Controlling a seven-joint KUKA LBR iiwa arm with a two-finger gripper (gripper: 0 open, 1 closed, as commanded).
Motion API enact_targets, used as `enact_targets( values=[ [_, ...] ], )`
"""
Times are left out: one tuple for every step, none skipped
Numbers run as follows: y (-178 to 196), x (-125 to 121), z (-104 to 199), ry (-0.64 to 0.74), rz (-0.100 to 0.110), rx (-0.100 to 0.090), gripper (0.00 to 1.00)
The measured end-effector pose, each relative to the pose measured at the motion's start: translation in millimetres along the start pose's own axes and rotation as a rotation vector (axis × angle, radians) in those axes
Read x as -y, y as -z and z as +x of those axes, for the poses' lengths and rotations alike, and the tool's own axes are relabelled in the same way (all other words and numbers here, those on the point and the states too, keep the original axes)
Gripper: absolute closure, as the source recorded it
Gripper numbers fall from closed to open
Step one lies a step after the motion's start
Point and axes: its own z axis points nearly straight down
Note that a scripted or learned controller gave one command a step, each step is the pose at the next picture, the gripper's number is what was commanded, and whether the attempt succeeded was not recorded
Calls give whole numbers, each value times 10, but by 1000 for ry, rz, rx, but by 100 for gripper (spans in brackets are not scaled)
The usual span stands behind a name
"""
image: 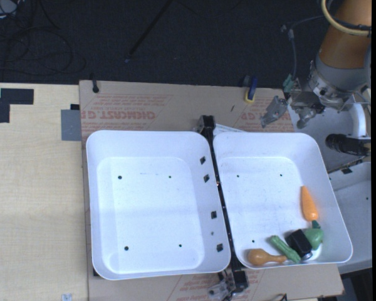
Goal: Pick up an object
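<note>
Toys huddle in the lower right corner of the right bin (263, 144), and we judge all of them light, stiff and somewhat slick plastic, unlikely to break. Our pick is the orange carrot-shaped piece (309, 204), lying alone along the right wall, just above the pile; we would take it across its narrow middle, where 2 fingers could close without nudging a neighbour. Below it, a small black block (299, 242) rests against a green piece (314, 236), with a green stick (284, 248) and a tan gourd-shaped piece (263, 256) touching at the bottom edge. We would expect that cluster to be harder to grasp cleanly. The left bin (100, 144) sits beside it. At the upper right of the frame, the gripper (289, 114) hangs above the bench beyond the bin's top edge, fingers spread and carrying nothing.
</note>
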Motion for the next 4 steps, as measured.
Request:
enact_targets(
  values=[
    [560,764,-624,-13,10,3,0],
    [254,1584,-1035,-13,19,-1,0],
    [-1505,1765,-977,-6,29,-8,0],
    [-1133,1010,-674,1,8,0,0]
  ],
)
